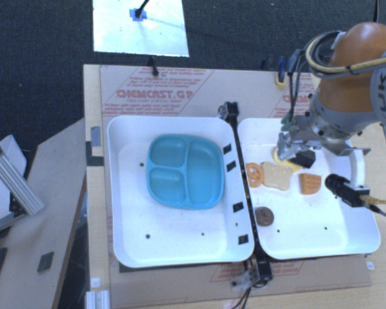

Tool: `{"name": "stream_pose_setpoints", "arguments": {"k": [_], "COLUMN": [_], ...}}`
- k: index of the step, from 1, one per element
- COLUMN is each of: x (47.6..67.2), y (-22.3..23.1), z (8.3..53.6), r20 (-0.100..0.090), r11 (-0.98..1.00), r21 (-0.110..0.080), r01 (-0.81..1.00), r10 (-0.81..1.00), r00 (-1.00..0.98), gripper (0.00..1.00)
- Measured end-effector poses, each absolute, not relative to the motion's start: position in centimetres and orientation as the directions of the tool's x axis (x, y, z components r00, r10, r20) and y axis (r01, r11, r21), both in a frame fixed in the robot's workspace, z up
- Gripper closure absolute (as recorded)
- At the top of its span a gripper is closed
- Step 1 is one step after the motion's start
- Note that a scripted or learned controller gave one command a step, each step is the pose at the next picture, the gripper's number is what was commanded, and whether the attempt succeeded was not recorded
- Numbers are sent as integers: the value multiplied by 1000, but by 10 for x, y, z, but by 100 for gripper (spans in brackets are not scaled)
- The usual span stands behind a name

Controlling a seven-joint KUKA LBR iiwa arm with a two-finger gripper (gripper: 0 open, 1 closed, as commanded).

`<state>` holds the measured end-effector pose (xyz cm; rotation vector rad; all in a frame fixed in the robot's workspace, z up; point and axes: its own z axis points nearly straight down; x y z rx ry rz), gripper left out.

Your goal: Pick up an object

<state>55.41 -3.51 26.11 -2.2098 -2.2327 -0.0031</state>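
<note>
Toast (276, 176) just below pincer (287, 152)

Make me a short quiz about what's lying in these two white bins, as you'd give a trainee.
1. True or false: the blue divided plate lies in the left bin.
2. Which item lies nearest the divider between the bins: A) pretzel, B) orange piece, C) pale bread slice?
3. Fill in: the round brown cookie lies in the ____ bin.

Key: 1 true; 2 A; 3 right.
</note>
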Motion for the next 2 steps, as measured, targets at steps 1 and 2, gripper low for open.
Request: {"name": "stream_pose_setpoints", "arguments": {"k": [1, 2], "x": [580, 599], "y": [20, 74], "z": [260, 261], "r20": [2, 2], "r11": [11, 11], "r21": [4, 4], "r01": [1000, 1000], "r10": [1000, 1000], "r00": [-11, -11], "gripper": [100, 100]}}
